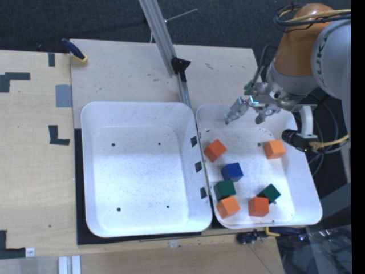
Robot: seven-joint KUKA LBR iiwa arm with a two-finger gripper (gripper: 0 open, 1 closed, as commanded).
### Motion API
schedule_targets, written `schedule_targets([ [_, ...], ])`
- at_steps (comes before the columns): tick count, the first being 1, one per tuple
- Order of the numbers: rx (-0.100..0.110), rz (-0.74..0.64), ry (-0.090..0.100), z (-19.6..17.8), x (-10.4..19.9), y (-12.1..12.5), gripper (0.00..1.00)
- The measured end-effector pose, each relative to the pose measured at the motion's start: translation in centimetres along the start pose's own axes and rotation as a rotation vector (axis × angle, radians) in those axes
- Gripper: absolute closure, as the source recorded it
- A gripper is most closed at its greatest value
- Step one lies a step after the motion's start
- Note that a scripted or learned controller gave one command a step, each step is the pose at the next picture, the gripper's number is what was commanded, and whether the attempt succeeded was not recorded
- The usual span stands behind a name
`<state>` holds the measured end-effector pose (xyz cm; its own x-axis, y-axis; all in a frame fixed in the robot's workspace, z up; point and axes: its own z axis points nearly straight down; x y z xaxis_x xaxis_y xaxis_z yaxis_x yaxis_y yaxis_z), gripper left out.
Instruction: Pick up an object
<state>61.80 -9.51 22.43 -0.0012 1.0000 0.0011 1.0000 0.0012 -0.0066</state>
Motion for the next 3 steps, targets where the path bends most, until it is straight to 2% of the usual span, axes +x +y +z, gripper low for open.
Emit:
schedule_targets([
  [1,-0.005,-0.001,-0.001,-0.3,0.0,0.1,0.00],
  [3,0.000,0.000,-0.002,9.8,-0.6,1.5,0.00],
])
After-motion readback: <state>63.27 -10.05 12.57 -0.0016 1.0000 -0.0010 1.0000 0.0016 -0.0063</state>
